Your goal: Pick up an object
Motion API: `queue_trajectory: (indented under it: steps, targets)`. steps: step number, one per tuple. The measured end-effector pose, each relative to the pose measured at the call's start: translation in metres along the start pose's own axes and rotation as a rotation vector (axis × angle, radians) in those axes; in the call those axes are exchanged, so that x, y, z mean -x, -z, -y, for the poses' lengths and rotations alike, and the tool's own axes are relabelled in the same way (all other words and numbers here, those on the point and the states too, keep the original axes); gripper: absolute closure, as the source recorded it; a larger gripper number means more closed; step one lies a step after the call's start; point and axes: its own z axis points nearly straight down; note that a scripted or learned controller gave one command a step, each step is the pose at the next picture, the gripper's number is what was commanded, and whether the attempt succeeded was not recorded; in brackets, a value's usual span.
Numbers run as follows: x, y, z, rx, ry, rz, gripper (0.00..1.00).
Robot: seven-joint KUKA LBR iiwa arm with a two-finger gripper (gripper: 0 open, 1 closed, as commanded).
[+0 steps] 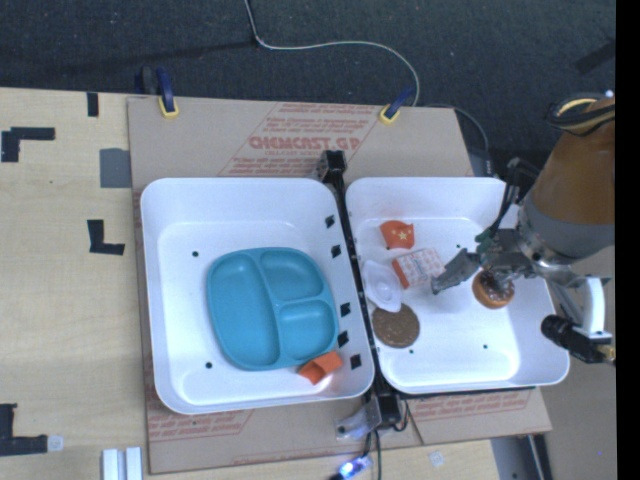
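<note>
gripper (pixel 478 268) hovers with fingers spread over right bin (pixel 500 368), beside a brown donut (pixel 494 290), holding nothing.

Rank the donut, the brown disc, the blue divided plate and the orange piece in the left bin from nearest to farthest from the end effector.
From the end effector:
1. Donut, right beside it in the right bin.
2. Brown disc, right bin, near the divider.
3. Orange piece, left bin's near right corner.
4. Blue divided plate, middle of the left bin.

the cardboard sheet (pixel 300 143) under the bins bears red print reading "chemcast gp"; smaller lines below it are too blurred to read.
</note>
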Motion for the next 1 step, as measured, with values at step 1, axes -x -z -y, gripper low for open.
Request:
queue_trajectory:
  steps: [1]
  targets:
    - [-0.0005, 0.0066, -0.0028, 0.013, 0.004, 0.002, 0.0]
